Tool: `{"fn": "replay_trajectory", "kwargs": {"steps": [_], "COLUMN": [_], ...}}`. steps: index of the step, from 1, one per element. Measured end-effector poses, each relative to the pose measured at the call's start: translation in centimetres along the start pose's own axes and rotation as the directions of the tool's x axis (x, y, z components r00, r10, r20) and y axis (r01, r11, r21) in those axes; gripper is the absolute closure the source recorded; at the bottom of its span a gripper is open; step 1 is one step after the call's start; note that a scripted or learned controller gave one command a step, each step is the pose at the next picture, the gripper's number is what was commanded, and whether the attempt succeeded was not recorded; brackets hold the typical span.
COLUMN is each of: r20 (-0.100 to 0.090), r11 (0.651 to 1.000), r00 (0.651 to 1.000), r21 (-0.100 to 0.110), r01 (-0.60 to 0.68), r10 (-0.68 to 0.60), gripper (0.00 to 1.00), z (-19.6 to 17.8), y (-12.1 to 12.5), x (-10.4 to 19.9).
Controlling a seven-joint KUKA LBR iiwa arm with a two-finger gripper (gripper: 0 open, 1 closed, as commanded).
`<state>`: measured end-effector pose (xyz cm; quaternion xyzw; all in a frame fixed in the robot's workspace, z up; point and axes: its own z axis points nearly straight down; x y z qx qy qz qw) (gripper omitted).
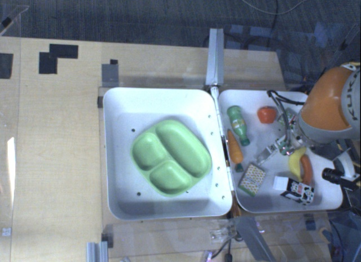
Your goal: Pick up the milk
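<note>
The milk [298,191] is a small carton with black and white patches, lying on its side near the front edge of the right bin [322,203]. My gripper [274,149] hangs over the middle of that bin, up and to the left of the milk and apart from it. Nothing shows in its grasp. The grey arm with its orange band [334,104] reaches in from the right and covers the bin's far right part.
The right bin also holds a green bottle [238,124], an orange carrot [234,149], a red round fruit [267,114], a patterned box [252,179], a banana [295,161] and a red sausage [306,169]. A green divided plate [171,156] lies in the left bin [121,120].
</note>
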<state>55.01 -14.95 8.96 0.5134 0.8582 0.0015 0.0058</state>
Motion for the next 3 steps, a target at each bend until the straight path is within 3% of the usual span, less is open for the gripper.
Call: {"fn": "replay_trajectory", "kwargs": {"steps": [1,2,3], "r20": [-0.009,-0.003,-0.002], "r11": [0.978,0.947,0.933], "r00": [0.978,0.947,0.933], "r21": [0.015,0.010,0.005], "r01": [-0.210,-0.321,-0.360], "r10": [0.210,0.321,0.360], "gripper": [0.00,0.00,0.00], "z": [0.5,-2.0,-2.8], "y": [6.1,7.4,2.3], "x": [-7.1,-8.1,-7.6]}}
